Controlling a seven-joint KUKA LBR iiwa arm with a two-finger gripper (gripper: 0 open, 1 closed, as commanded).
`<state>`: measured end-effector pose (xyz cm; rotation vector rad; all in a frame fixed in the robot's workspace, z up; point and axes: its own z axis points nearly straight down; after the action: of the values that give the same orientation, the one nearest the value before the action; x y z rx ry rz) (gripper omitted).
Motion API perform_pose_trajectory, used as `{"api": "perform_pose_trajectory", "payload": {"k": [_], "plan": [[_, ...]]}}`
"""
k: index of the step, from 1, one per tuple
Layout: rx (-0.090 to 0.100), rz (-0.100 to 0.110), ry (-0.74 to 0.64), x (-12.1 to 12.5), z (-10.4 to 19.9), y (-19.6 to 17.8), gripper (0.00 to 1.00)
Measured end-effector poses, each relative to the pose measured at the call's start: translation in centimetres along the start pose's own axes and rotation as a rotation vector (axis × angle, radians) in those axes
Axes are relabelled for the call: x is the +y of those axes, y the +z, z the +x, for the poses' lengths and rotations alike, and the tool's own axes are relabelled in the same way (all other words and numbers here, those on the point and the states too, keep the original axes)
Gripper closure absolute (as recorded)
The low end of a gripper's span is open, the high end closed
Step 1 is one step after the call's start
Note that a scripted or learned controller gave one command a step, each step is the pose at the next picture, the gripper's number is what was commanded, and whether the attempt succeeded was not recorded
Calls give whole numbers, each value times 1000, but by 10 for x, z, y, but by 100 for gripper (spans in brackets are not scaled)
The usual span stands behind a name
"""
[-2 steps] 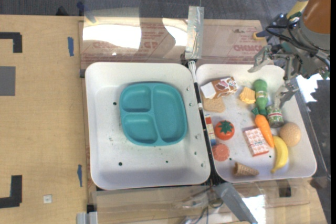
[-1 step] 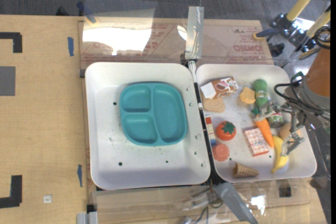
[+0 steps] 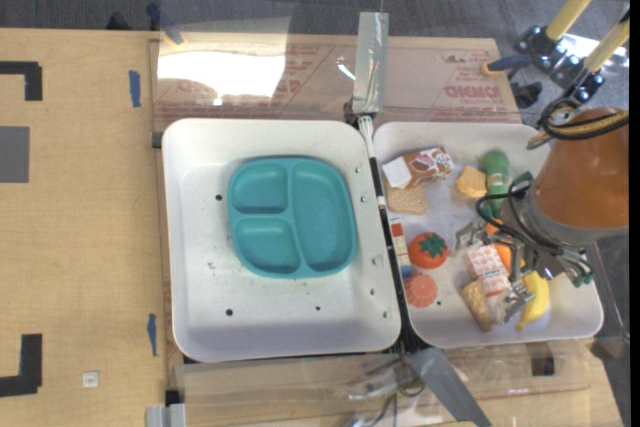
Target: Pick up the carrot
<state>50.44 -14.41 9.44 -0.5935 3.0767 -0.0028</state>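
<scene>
Carrot (image 3: 503, 256), we think, is the orange sliver near the right edge of the right bin (image 3: 585, 318), mostly hidden because the gripper (image 3: 518, 267) hangs right over it for the pick; grip state we cannot tell.
</scene>
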Motion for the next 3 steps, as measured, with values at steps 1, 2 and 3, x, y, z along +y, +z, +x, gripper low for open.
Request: {"api": "perform_pose_trajectory", "payload": {"k": [1,2,3], "plan": [[-8,3,-3,1,-3,-11,100],[-6,3,-154,50,-41,-148,100],[-2,1,51,20,-7,-3,100]]}}
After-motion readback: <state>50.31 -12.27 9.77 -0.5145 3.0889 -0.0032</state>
